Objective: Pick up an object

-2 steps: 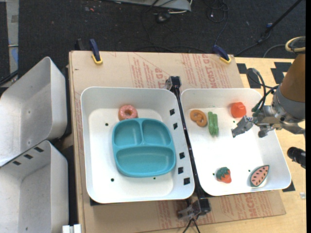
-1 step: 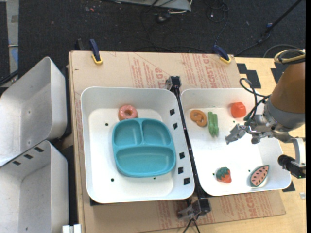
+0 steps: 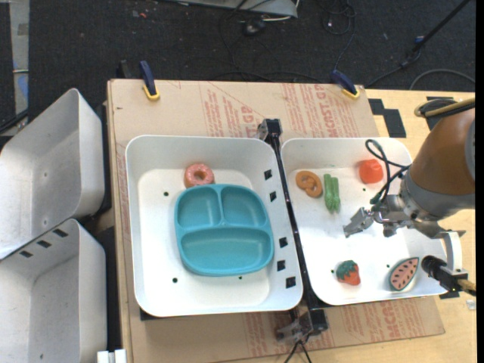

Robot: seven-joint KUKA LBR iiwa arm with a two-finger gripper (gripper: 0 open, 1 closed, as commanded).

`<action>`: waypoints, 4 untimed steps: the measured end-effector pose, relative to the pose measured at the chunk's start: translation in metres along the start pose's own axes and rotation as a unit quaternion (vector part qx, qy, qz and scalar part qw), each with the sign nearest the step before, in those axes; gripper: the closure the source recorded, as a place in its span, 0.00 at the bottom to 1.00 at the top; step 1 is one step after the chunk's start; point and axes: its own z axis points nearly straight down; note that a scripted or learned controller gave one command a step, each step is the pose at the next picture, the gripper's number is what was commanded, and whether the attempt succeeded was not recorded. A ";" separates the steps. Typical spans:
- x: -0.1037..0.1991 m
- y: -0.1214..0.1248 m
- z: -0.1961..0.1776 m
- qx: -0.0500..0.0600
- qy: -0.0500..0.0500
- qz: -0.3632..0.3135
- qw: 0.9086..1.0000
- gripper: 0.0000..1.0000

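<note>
My gripper (image 3: 373, 227) hangs over the middle of the right bin (image 3: 318, 153), open, with nothing between its fingers. Around it lie a brown pretzel (image 3: 308, 182), a green pod (image 3: 331, 192) and a red-orange piece (image 3: 370, 171) toward the back. A strawberry (image 3: 348, 272) and a watermelon slice (image 3: 403, 274) sit near the front. The green pod is a short way left of the gripper, apart from it.
The left bin (image 3: 144, 203) holds a blue divided tray (image 3: 224, 229) and a pink donut (image 3: 199, 175) just behind it. A black divider (image 3: 283, 203) runs between the bins. Two more white bins (image 3: 45, 172) stand off the bench at the left.
</note>
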 end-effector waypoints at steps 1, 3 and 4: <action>0.000 0.002 -0.013 -0.003 -0.001 0.000 1.000 1.00; 0.005 -0.002 -0.088 -0.005 -0.002 -0.003 1.000 1.00; 0.057 0.007 -0.101 -0.004 0.000 -0.005 1.000 1.00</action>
